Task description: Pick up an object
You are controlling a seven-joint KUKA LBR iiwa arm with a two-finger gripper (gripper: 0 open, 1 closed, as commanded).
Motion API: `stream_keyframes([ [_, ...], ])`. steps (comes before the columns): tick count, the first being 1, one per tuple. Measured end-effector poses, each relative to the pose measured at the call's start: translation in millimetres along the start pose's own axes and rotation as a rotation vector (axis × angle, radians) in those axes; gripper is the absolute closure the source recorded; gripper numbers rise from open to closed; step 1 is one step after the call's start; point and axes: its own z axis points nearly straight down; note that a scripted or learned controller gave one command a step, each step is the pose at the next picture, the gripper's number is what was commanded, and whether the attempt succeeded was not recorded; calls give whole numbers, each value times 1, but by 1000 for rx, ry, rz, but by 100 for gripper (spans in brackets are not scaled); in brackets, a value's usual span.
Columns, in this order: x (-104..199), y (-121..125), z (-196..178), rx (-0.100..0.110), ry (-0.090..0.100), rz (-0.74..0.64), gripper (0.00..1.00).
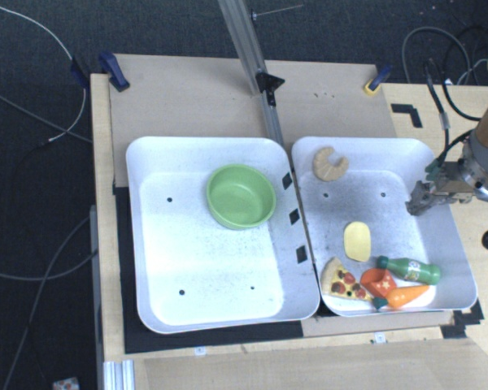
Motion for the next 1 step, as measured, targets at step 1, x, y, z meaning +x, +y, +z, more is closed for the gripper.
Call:
stream_keyframes([
  [1, 1, 2, -68, -3, 0, 0, 100],
])
